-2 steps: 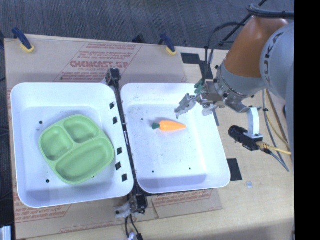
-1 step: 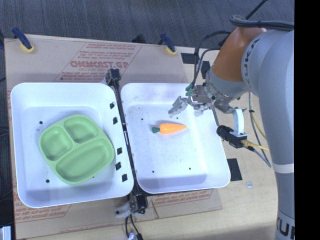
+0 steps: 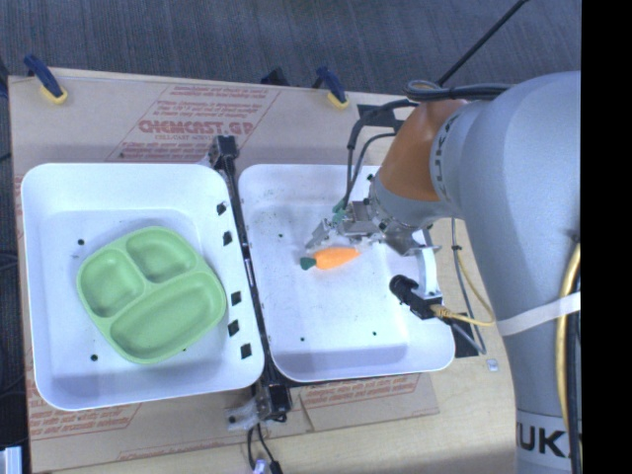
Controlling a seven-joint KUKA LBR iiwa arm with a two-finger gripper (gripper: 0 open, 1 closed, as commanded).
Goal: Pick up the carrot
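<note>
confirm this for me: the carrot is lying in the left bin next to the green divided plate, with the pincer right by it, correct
Not quite. The carrot lies in the right bin, not the left. The green divided plate sits alone in the left bin. The pincer is indeed right by the carrot, just above it in the camera view.

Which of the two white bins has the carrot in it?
The right bin, the one the arm reaches into. The carrot lies on its floor just below the gripper. The left bin holds a green tray instead.
</note>
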